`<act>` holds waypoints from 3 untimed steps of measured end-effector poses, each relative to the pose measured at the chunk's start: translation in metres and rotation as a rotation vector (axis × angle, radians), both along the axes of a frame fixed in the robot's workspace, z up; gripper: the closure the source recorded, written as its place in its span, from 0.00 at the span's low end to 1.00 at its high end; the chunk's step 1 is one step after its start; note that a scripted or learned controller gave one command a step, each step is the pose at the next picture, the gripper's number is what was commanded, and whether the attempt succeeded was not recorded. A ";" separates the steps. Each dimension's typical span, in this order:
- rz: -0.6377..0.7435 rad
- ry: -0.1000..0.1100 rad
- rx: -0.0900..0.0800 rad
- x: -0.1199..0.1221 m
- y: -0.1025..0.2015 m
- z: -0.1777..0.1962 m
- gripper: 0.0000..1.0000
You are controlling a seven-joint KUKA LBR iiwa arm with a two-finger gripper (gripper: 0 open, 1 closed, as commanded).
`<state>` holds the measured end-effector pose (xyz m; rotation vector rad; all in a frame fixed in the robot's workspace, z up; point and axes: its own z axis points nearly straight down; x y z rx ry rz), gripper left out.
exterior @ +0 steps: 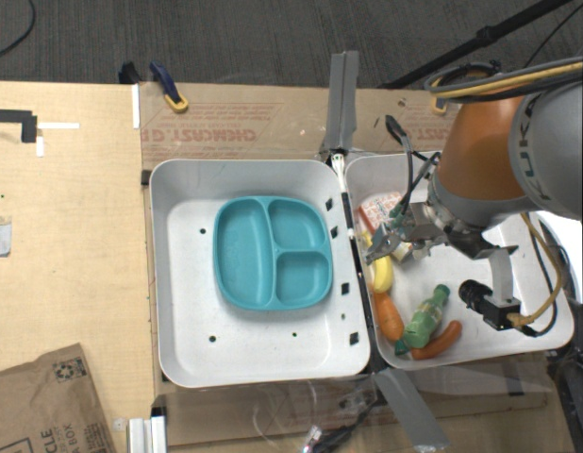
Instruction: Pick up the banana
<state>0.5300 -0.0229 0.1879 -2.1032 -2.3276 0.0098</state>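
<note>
We count one banana, one carrot, one green bottle, two bins on a cardboard-covered table; can't tell the fingers' state.

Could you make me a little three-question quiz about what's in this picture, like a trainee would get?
1. True or false: the teal plate lies in the left bin.
2. Which lies nearest the hand: (a) banana, (b) green bottle, (c) sausage?
3. Fill in: directly below the banana in the picture lies the orange ____.

Key: 1 true; 2 a; 3 carrot.
</note>
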 end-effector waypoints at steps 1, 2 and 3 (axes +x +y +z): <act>0.000 0.000 0.000 0.000 0.000 0.000 0.00; 0.004 -0.001 0.000 0.006 -0.016 0.000 0.00; 0.017 -0.008 0.003 0.030 -0.083 -0.079 0.00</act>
